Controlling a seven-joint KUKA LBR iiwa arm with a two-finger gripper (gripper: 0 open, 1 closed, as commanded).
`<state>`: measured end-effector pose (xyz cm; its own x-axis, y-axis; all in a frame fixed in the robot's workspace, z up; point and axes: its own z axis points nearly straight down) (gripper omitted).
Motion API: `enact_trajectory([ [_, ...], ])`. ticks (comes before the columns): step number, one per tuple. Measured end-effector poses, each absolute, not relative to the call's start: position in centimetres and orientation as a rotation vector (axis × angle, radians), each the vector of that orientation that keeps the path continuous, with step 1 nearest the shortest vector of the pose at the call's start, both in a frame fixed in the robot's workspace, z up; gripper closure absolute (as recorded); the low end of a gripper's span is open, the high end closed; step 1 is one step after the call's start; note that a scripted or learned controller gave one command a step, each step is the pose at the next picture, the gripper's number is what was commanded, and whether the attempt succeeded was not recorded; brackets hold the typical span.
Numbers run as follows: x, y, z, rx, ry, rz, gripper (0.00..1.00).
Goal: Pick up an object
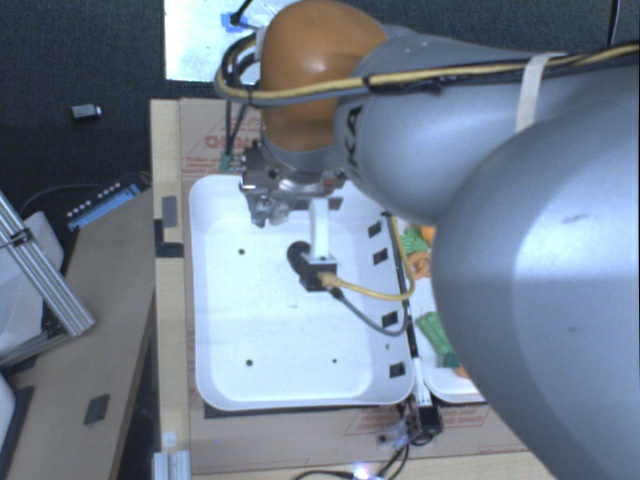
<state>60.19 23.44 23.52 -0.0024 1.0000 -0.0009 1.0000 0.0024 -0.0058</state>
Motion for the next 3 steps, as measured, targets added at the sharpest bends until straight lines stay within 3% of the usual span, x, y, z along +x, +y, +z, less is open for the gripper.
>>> enact_trajectory([
  [1,53.0,19.2,17.1,-2.219,-2.216,0.015,1.00],
  [2,62.5,23.2,27.1,-2.220,-2.234,-0.023,1.00],
  [3,51.3,23.4,17.8,-2.212,-2.219,0.019,1.00],
])
